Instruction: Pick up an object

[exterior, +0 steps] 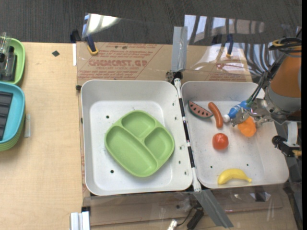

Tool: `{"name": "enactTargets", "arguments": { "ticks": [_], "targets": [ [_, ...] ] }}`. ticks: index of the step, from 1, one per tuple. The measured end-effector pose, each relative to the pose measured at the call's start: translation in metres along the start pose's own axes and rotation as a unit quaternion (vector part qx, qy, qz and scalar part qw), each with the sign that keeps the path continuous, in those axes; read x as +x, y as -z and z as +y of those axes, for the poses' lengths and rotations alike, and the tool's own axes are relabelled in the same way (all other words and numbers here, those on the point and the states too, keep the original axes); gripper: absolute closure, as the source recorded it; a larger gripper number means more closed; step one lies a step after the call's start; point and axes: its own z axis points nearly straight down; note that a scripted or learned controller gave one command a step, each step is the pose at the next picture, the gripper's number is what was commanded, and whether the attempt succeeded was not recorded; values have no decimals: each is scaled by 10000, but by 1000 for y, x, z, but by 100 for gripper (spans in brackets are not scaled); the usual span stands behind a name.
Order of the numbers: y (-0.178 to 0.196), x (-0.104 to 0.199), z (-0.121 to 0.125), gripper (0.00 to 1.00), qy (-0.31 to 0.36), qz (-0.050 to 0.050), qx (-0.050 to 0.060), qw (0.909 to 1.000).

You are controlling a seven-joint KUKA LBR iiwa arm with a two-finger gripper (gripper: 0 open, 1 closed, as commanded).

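Two white bins side by side; the left bin (91, 138) carries a green divided plate (139, 143), the right bin (268, 174) holds the toys. Within the right bin: watermelon slice (200, 110) at 10 o'clock, sausage (216, 114) just right of it, tomato (220, 141) near centre, banana (233, 177) at 6 o'clock, orange piece (247, 128) at 2 o'clock with a small blue object (235, 112) touching the gripper's end.

Likely target: the orange piece, nearest the tool. Judged light, hard plastic, smooth and apt to slip; best taken across its narrower width, fingers low on its flanks. The tomato would roll; the banana offers a slim middle.

The arm enters from 3 o'clock, its orange band at the bin's upper right corner, wrist angled down and leftward. Gripper (244, 118) sits low over the orange piece and the blue object. Whether the claw is wide, narrow, or clasping anything, I cannot tell; clutter hides it.
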Motion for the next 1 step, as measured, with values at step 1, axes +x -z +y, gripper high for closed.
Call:
{"name": "enactTargets", "arguments": {
  "ticks": [1],
  "targets": [
    [96,61,-30,100,-66,-8,4,10000]
  ]
}}
